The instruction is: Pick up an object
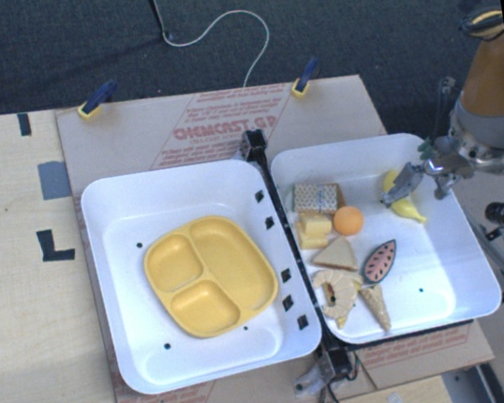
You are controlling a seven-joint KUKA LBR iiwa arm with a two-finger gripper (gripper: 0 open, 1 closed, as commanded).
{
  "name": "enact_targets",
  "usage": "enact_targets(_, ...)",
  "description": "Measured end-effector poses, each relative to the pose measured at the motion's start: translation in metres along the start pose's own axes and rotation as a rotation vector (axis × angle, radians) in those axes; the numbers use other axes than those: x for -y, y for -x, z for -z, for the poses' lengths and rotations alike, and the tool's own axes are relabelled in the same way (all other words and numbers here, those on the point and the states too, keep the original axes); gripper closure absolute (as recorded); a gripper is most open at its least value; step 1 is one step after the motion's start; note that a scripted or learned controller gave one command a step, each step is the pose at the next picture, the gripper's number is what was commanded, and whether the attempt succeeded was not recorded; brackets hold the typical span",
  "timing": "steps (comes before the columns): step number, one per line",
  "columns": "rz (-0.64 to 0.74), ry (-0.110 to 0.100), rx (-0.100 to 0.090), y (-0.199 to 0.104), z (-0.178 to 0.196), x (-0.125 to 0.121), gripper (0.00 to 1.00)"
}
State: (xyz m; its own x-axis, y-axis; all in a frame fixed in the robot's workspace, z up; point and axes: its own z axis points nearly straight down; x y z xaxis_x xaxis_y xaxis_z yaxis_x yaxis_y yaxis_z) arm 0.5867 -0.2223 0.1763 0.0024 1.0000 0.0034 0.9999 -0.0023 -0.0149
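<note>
1. My end effector sat low over the right bin, at its far right side, reaching in from the right edge. Wrist angled down and left, toward the pile.
2. Finger state: could not tell. The tips overlapped a yellow banana-like piece and the picture was too coarse to show a gap or a pinch. Not claiming a hold.
3. That banana-like piece lay just under and beside the tips, near the bin's right wall, apart from the rest. My read: it was the target, since it was the nearest thing to the tips and had free space around it.
4. The rest of the right bin crowded its left half: a speckled sponge-like block, pale yellow chunks, an orange ball, a tan wedge, a dark oval with a red rim, and beige scraps near the front. Packed close together, so harder to grab cleanly.
5. The left bin held a yellow divided tray, lying flat at a tilt. Too wide for a two-finger pinch, I judged.
6. Both bins sat side by side on a cardboard sheet clipped to the desk, likely to stop them sliding.
7. Risk: banana close to the wall, could get shoved rather than gripped.
</note>
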Motion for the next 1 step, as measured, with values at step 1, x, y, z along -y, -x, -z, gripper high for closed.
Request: enact_targets(1,0.003,0.014,0.003,-0.0002,0.0082,-0.0035,0.00)
